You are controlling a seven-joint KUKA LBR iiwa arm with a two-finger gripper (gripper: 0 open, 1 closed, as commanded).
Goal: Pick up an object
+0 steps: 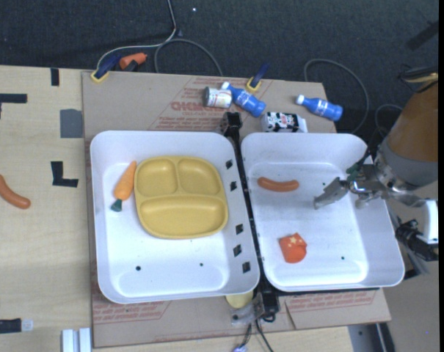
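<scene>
The tool (332,195) hangs over the right bin (376,270) near its right wall, gripping nothing; whether its fingers are spread or closed I cannot tell. The sausage (278,185) lies just to the tool's left, slightly farther back, its long axis running left-right, roughly in line with the tool's reach. A red toy tomato (293,247) sits nearer the front, down-left of the tool.

Right bin (310,147): open floor between sausage (278,185) and tomato (293,247). Left bin (163,284): plate (181,196), carrot (124,182) crowd upper half.
</scene>
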